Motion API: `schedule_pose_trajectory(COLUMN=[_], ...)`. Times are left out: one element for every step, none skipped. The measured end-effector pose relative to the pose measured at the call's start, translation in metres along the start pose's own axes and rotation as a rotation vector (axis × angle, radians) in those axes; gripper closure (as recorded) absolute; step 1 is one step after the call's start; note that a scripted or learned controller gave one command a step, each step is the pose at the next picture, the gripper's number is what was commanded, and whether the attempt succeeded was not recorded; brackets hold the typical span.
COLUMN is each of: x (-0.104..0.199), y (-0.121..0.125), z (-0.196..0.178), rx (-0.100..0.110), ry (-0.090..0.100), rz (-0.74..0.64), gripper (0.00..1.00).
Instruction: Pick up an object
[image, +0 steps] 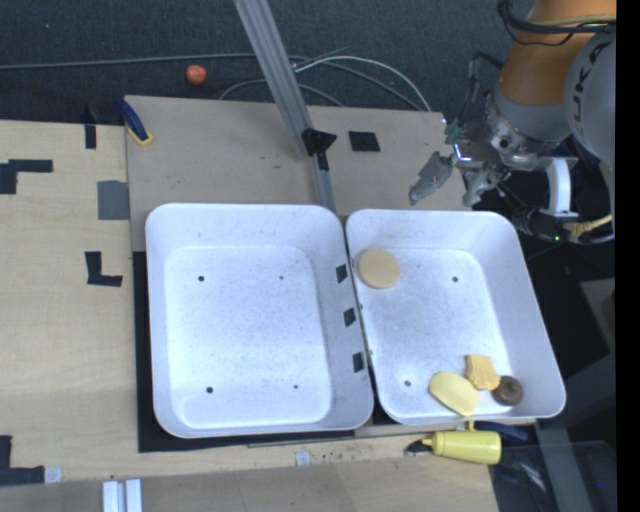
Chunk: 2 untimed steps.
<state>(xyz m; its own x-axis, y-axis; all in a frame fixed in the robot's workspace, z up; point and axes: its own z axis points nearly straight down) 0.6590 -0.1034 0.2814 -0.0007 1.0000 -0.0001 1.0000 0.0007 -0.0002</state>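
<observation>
Nearest of all, a yellow tool (466, 445) lies on the bench just outside the near edge of the right bin (530, 290). Inside that bin, in its near right corner, sit three small things close together: a pale yellow lump (453, 392), an orange-tan piece (481, 372) and a small brown round thing (508, 390). A flat tan disc (379, 269) lies farther back, near the bin's far left corner. The left bin (160, 330) sits right beside the right one.

Past the far edge of the right bin hangs the gripper (452, 182). Its fingers are spread apart, with nothing between them and touching nothing. On the grey arm (590, 70), at the far right, the letters "UK" can be read. A small orange ball (196, 73) rests far back on the left.
</observation>
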Motion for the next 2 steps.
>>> schedule_pose_trajectory(x=[0.051,0.050], y=[-0.047,-0.046], z=[0.096,0.083], rx=[0.006,0.001], ry=[0.001,0.000], rz=[-0.002,0.000], gripper=[0.00,1.00])
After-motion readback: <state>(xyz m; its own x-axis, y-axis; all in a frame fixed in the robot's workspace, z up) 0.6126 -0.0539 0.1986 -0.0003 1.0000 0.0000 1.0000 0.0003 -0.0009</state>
